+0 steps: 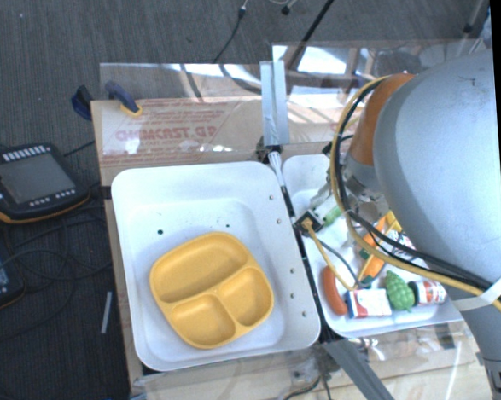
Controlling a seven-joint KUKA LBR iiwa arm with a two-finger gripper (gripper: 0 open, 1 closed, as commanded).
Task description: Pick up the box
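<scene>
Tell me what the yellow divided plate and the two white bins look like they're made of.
Yellow plate: probably moulded plastic, matte, with smooth rounded compartment walls and an even colour. Left bin and right bin: likely thin formed plastic, slightly glossy, with soft rounded rims; metal can't be ruled out.

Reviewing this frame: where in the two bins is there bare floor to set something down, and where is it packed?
Left bin: bare white floor above the yellow divided plate, toward the far wall. Right bin: crowded; box, hot dog and green toy bunch under the arm.
</scene>
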